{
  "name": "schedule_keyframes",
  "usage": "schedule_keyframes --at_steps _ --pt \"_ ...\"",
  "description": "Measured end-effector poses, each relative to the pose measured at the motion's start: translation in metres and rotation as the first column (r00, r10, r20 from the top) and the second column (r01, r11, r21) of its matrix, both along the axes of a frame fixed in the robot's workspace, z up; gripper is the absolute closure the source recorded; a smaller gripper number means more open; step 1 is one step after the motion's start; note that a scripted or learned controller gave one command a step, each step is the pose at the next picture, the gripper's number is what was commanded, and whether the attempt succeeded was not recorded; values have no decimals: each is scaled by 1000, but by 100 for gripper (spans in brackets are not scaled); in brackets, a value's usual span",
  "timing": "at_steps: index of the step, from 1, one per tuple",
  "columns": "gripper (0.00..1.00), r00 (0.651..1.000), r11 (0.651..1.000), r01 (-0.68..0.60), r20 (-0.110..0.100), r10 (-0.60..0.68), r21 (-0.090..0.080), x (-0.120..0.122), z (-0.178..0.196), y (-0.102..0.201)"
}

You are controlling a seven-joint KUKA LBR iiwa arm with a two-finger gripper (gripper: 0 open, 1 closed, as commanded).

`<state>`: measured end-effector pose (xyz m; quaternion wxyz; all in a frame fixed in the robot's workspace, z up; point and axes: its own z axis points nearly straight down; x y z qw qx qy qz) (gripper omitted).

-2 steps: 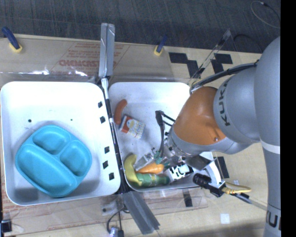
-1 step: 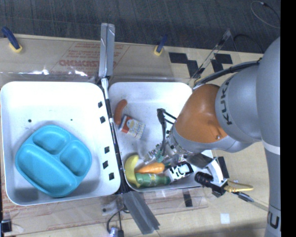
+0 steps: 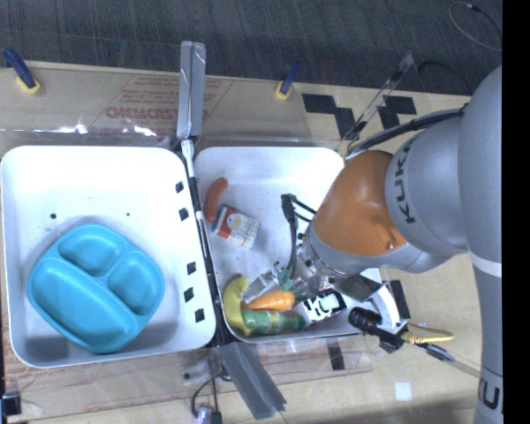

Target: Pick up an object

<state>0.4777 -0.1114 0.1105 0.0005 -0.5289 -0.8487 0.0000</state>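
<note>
Arm [image 3: 442,193]: grey with an orange band; enters from the right and bends down over the right bin's near right part
Hand [image 3: 293,281]: low in the right bin, just above the carrot and beside the banana; whether it is released or clenched cannot be told, as the wrist hides much of it
Right bin [image 3: 265,162]: white, shallow; holds all the small things
Carrot [image 3: 271,301]: orange, lying across the bin's near edge region, touching the bottle below it; nearest thing to the hand
Banana [image 3: 233,297]: yellow, curved, at the near left of the right bin, just left of the carrot
Bottle [image 3: 269,322]: green, on its side along the near wall
Sausage [image 3: 215,198]: brown-red, upright slant near the left wall, well apart from the hand
Carton [image 3: 238,228]: small, white and orange, just below the sausage
Left bin [image 3: 35,175]: white; holds a blue tray [image 3: 95,285] with three compartments
Surface [image 3: 97,104]: pale wood, carrying both bins
</note>
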Motion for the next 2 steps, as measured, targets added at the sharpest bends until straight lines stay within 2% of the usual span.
schedule_keyframes --at_steps 1,2 --pt "0 1000 1000 5 -1 -5 -1 88 -19 5" --pt "0 997 997 83 0 -83 -1 140 -18 -8"
